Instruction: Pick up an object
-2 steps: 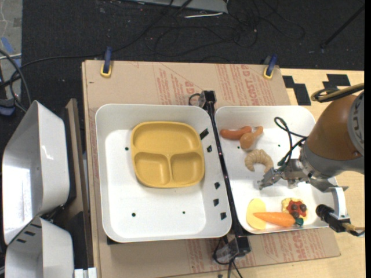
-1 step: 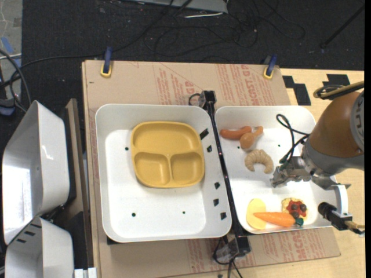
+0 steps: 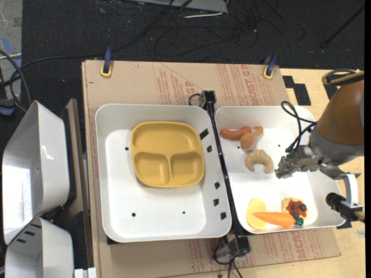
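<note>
The table (image 3: 151,86), a brown cardboard-covered surface, carries 2 shallow white bins side by side. The left bin (image 3: 116,207) holds a yellow plastic plate with 3 compartments (image 3: 168,154), lying flat in its upper half.

The right bin (image 3: 232,196) holds the small toy foods. Near its upper left lies a red-orange sausage (image 3: 235,133), with a small orange rounded piece (image 3: 249,139) touching its right end. Just below those sits a pale tan croissant (image 3: 259,160). Along the bin's lower edge a round yellow slice (image 3: 256,211) lies under the thick end of an orange carrot (image 3: 274,218), and just right of the carrot's tip is a small piece topped with red and dark bits (image 3: 295,207).

The grey arm with the orange band (image 3: 345,120) reaches in from the right. Its dark end effector (image 3: 291,165) hangs low over the right bin, just right of the croissant and apart from it. Whether it is open or closed cannot be told, and nothing shows gripped in it.
</note>
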`<state>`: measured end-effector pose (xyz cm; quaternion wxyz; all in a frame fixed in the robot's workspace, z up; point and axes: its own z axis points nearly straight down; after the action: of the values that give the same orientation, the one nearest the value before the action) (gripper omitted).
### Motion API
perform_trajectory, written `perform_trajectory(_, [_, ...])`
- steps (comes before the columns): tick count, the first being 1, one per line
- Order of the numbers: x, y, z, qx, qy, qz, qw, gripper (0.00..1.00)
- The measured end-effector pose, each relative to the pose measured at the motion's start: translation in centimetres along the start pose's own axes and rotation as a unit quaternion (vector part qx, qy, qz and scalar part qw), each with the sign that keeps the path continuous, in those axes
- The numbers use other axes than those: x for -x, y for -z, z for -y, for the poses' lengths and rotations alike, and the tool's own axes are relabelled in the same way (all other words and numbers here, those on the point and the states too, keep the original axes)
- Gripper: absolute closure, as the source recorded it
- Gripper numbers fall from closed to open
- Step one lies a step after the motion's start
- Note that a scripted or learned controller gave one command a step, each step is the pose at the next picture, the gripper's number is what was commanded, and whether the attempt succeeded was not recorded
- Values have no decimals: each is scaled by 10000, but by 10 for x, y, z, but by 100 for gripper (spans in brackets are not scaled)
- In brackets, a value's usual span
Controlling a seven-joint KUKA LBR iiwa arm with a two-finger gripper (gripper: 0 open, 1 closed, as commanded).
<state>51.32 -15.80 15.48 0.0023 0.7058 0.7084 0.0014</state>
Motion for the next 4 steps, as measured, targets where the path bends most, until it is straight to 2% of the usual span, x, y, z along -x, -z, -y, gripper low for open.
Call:
perform_trajectory(1, [-7,59,-7,11,3,3,10000,100])
perform_trajectory(2, [-7,96,-8,3,1,5,10000,100])
perform_trajectory(3, [-67,99,-29,-15,26,-14,10000,100])
perform_trajectory(4, [-113,86,-41,-29,21,-12,10000,100])
